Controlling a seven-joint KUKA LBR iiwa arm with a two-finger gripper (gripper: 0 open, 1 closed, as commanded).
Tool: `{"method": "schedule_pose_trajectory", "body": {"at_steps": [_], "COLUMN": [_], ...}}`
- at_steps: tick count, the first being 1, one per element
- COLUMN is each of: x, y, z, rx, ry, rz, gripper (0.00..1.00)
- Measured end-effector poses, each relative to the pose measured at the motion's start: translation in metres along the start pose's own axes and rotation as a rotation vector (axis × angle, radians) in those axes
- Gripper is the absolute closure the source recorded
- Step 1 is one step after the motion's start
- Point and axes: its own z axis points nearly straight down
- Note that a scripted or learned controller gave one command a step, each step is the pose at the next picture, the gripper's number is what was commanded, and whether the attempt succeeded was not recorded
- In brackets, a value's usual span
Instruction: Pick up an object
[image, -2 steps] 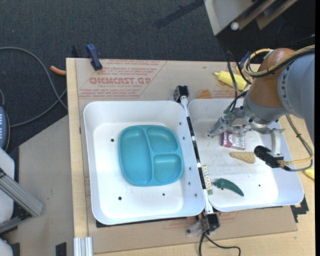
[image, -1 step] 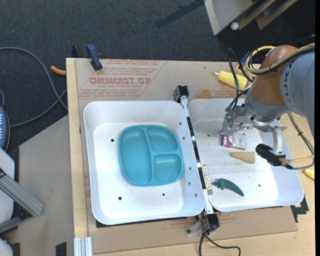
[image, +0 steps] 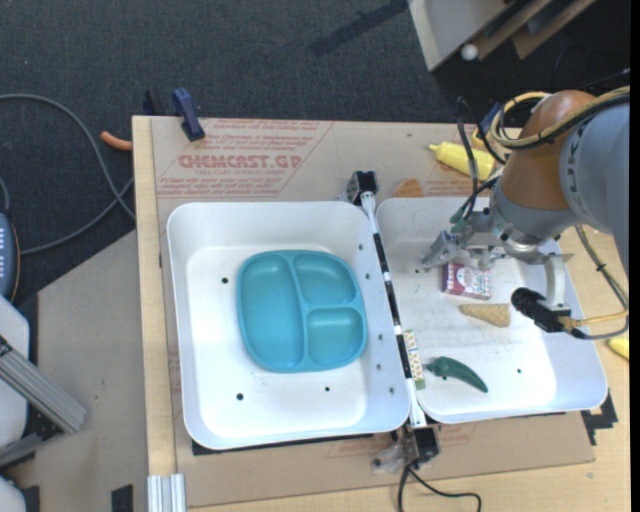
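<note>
Cardboard-topped bench (image: 250, 155), dark carpet (image: 200, 50)

In the right bin (image: 560, 395) lie three small objects. A dark red-and-white packet (image: 468, 281) sits near the centre, partly under the arm. A tan wedge-shaped piece (image: 487, 314) lies just at its five o'clock. A green pepper-like piece (image: 456, 372) rests flat at six o'clock, apart.

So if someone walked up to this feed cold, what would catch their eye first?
Probably the teal divided tray, alone in the middle of the left bin. Next, the grey arm with its orange band, reaching in from the right with its gripper low over the right bin, just above a small maroon-and-white packet. A tan wedge and a green pepper-like piece lie nearer the front of that bin.
</note>
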Motion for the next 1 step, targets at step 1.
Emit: {"method": "schedule_pose_trajectory", "body": {"at_steps": [1], "x": [0.0054], "y": [0.0051], "z": [0.0216], "rx": [0.008], "ry": [-0.001], "rz": [-0.001], "gripper": [0.00]}}
